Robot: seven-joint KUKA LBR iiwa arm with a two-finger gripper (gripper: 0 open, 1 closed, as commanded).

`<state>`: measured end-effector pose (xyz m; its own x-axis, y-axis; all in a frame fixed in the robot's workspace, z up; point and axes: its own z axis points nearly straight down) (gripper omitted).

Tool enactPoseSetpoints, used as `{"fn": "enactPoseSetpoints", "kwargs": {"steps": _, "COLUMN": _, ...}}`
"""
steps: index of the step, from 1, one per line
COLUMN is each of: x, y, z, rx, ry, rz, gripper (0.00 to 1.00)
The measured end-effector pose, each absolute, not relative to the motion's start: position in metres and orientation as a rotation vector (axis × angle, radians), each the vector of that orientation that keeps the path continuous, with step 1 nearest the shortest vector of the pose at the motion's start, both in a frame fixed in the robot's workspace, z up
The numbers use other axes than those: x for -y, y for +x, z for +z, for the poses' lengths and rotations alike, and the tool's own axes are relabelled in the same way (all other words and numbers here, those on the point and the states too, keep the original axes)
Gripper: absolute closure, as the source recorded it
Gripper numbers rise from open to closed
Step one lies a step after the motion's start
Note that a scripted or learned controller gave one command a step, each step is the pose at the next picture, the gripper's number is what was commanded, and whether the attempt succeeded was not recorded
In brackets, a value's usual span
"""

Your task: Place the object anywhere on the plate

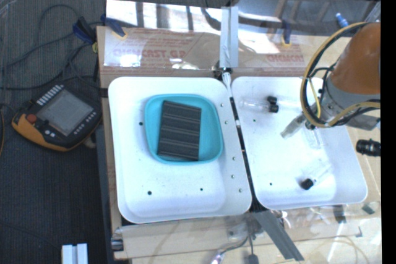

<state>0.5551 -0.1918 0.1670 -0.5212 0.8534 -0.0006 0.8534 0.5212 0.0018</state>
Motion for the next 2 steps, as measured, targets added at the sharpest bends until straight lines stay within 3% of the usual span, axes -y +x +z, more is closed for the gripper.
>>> {"fn": "enactPoseSetpoints", "kwargs": {"steps": 1, "x": 0.192, "y": 0.555, "z": 0.167, "rx": -2.739, "ry": 1.536, "rz": 0.002, "gripper": 0.0}}
{"fn": "enactPoseSetpoints", "kwargs": {"steps": 2, "x": 0.224, "y": 0.59, "z": 0.301, "rx": -2.683, "ry": 1.626, "rz": -0.002, "gripper": 0.0}}
